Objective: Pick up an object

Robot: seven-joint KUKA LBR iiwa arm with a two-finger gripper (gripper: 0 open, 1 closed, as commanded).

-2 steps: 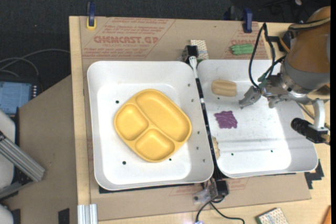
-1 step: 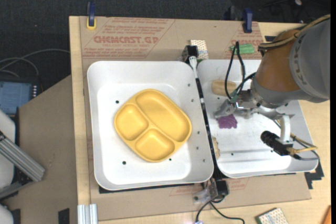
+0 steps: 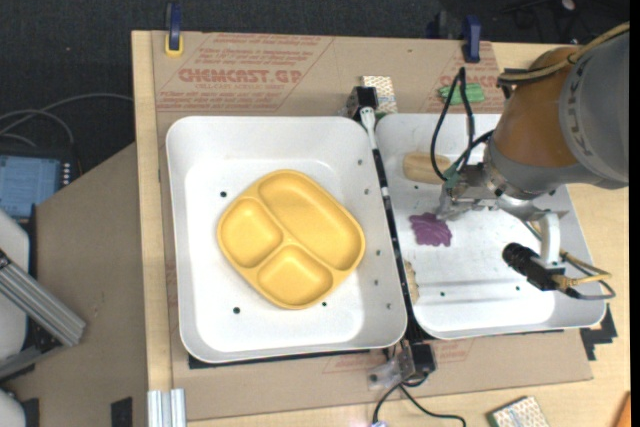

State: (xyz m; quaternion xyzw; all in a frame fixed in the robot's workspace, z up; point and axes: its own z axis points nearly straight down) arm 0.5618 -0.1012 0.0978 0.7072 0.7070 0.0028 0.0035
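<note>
Arm [image 3: 585,115] over right bin [image 3: 500,313], gripper [image 3: 452,204] (grasp state not discernible) just beside a flat, ragged purple scrap [image 3: 432,231], slightly longer side to side; tan cylinder [image 3: 420,165] behind lies likewise.

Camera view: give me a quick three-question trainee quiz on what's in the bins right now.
1. True or false: the yellow plate lies in the bin at the view's left.
2. Which thing lies closest to the gripper in the bin at the view's right? A) purple object B) green cup C) red block
3. Fill in: the yellow plate is divided into ___ compartments.

Key: 1 true; 2 A; 3 three.
</note>
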